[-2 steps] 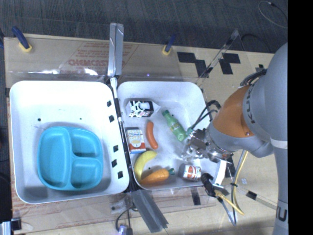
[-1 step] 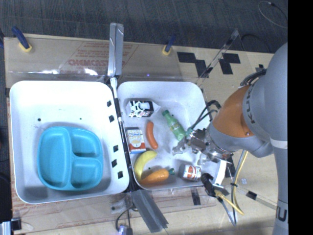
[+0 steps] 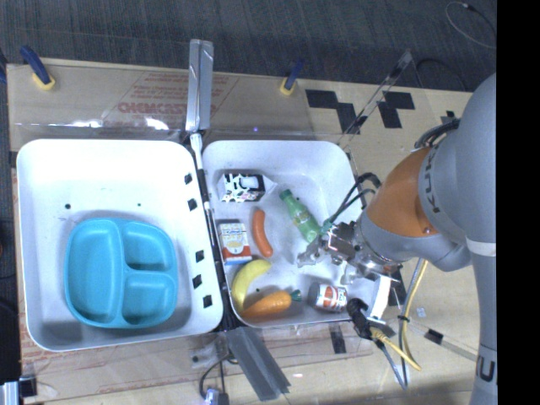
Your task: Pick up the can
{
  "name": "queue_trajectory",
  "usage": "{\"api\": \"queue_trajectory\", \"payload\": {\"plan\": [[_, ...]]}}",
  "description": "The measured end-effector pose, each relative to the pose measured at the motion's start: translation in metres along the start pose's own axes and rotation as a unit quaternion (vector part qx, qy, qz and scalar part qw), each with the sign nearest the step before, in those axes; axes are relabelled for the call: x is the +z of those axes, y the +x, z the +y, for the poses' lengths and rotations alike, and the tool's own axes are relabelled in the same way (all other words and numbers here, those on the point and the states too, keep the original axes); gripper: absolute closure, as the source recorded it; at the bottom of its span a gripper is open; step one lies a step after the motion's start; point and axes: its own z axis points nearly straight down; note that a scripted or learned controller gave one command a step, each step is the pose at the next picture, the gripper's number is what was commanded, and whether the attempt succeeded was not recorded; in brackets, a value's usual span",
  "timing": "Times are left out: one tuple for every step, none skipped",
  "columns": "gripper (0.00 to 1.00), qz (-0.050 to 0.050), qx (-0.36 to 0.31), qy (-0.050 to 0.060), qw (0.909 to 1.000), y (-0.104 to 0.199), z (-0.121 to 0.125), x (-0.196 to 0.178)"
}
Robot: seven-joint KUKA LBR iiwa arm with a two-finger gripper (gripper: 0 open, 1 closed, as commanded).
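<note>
**Can lies at the right bin's near edge**

The can (image 3: 330,296) lies on its side in the right bin (image 3: 337,163), right of the carrot (image 3: 268,303) and banana (image 3: 247,278). The gripper (image 3: 325,249) hangs just above it (near the green bottle (image 3: 299,214)); whether it is open I cannot tell.

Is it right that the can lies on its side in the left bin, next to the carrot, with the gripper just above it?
Not quite: the camera view shows the can lying in the right bin, not the left. The rest holds: it is on its side, right of the carrot, with the gripper just above.
</note>
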Motion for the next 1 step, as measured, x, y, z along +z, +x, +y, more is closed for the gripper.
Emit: {"api": "queue_trajectory", "payload": {"plan": [[0.00, 0.000, 0.000, 0.000, 1.0000, 0.0000, 0.0000, 0.0000]]}}
